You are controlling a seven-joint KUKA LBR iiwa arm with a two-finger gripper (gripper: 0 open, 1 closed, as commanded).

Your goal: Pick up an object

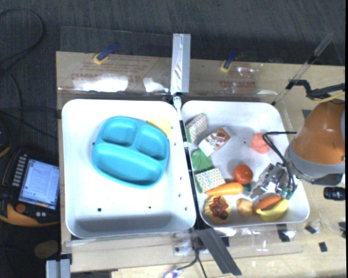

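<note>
1. The gripper was down in the right bin, near its front right corner, right over the toy pile.
2. Honestly couldn't tell whether it was spread or closed, too small and cluttered there.
3. Just below it sat an orange-red piece on a yellow banana, basically touching the gripper tip.
4. A tomato and a carrot lay just to its left.
5. The left bin had a blue divided plate in it.
</note>
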